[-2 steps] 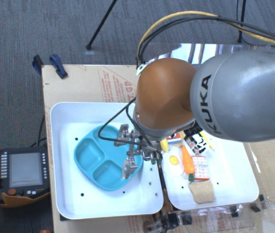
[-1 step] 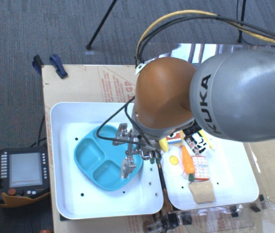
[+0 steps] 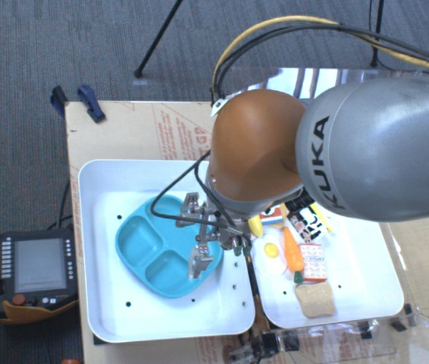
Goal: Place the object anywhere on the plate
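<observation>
A blue divided plate [image 3: 151, 250] lies tilted in the left white bin [image 3: 101, 203]. My gripper [image 3: 195, 233] hangs over the plate's right edge, below the arm's orange wrist band. Its two metal fingers [image 3: 198, 264] are spread apart, and I see nothing between them. The right bin [image 3: 366, 294] holds the loose objects: a fried egg [image 3: 272, 250], an orange carrot [image 3: 293, 250], a red and white box [image 3: 312, 262] and a slice of bread [image 3: 315, 300]. The arm hides the back part of the right bin.
A yellow item [image 3: 255, 224] and a black and white packet [image 3: 305, 222] sit partly under the arm. The bins rest on a cardboard sheet [image 3: 169, 127] with blue clamps [image 3: 89, 101] at its back left. A pendant [image 3: 36, 268] lies on the floor at left.
</observation>
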### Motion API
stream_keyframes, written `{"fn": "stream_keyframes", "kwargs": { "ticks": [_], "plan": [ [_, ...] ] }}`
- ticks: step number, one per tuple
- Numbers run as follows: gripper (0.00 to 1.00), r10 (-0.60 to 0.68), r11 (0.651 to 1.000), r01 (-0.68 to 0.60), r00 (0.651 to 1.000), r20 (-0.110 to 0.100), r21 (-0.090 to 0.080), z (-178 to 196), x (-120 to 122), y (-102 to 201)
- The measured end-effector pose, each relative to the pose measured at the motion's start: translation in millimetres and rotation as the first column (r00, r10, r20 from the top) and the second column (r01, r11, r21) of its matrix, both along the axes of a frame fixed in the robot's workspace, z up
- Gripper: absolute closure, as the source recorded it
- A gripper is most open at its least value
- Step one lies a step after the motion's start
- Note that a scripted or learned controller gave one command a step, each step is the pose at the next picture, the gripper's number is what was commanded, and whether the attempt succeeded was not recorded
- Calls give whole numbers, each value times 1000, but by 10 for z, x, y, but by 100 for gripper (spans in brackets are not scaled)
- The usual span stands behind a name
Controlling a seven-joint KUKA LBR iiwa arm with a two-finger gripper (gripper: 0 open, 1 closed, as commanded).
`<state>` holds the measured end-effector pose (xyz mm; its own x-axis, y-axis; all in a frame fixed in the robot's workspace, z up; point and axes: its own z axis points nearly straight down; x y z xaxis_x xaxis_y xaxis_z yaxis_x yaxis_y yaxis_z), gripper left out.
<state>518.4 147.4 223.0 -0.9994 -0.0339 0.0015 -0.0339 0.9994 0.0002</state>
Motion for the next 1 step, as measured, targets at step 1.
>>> {"fn": "stream_keyframes", "kwargs": {
  "ticks": [1],
  "plan": [
    [0,0,1000,0,1000,0,0,0,0,0]
  ]
}}
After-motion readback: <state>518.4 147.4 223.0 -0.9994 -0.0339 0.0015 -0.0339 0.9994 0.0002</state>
